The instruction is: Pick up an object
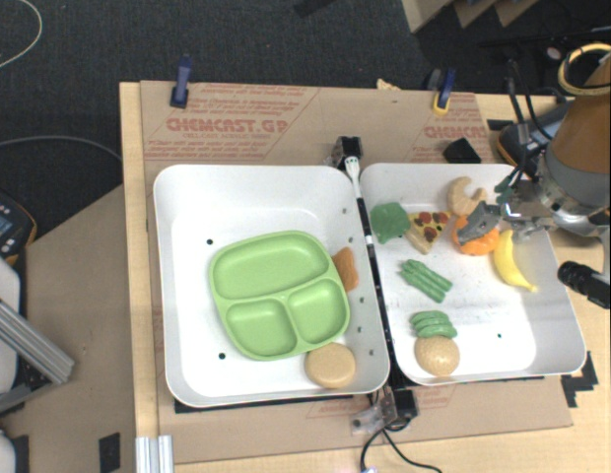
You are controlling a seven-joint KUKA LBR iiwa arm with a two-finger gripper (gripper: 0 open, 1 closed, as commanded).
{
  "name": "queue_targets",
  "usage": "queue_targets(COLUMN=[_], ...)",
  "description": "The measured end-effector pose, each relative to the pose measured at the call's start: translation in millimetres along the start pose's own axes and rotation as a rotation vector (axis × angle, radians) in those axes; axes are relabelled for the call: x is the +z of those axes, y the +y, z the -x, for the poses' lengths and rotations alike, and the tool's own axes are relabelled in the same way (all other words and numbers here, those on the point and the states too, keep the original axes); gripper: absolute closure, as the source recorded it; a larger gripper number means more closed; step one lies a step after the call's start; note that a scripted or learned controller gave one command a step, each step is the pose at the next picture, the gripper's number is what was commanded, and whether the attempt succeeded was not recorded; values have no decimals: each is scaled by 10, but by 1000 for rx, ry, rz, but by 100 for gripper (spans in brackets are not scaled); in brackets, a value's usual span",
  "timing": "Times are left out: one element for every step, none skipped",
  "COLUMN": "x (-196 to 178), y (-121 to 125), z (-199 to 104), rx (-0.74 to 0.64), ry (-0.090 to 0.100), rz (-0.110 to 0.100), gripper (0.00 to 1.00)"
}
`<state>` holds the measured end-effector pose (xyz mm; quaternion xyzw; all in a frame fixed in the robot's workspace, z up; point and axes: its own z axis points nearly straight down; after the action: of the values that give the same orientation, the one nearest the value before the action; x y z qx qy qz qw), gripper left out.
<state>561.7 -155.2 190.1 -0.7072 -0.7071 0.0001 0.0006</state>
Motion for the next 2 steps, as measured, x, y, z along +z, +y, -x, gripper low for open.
queue_targets(x=[-11,-664], y=[-868,-822], z=[-271,463], rx=[2,5], ry=[3,-7], rz=[-7,9], gripper=[0,0])
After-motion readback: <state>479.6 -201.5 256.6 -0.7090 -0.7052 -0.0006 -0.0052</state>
